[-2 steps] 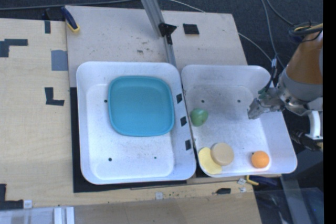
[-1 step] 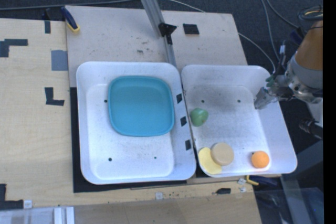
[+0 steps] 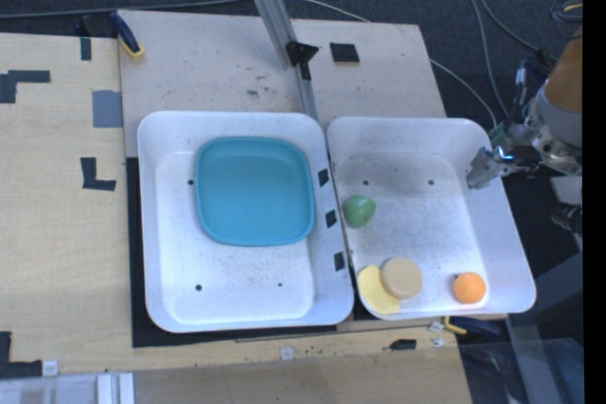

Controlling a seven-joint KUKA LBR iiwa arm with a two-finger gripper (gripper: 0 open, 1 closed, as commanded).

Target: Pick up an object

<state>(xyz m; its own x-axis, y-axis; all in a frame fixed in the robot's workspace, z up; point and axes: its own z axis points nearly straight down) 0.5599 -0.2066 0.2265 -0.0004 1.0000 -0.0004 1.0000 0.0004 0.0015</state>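
Evidently the reach is only starting, since the gripper (image 3: 485,167) hangs at the right bin's (image 3: 492,232) three o'clock rim, its opening impossible to tell, and must travel toward seven o'clock and descend over the orange ball (image 3: 469,288).

Even, fairly bright overhead light; the white bins (image 3: 473,203) look slightly washed out, shadows are soft, and the whole picture is a little blurry and grainy.

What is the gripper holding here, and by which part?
Nothing. The gripper sits at the right bin's right rim, apart from the green, tan and orange objects.
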